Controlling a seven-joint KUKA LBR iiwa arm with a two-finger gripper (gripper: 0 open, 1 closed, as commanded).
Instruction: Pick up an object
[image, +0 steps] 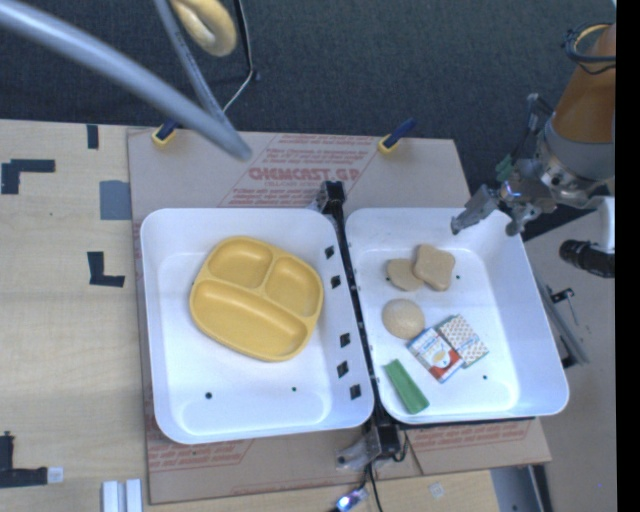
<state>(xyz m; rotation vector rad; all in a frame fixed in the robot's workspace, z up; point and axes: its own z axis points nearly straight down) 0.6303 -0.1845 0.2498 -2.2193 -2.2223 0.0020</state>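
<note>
The right bin holds two tan toast-shaped pieces side by side, a round beige bun, a small orange-and-white carton beside a patterned packet, and a green bar near the front edge. My gripper hangs over the bin's back right corner, above and to the right of the tan pieces. Its fingers stand apart, open, with nothing between them.
A yellow divided plate lies in the left bin. A black divider strip runs between the bins. Grey tubing crosses the top left above the bench. Bare bin floor lies right of the carton.
</note>
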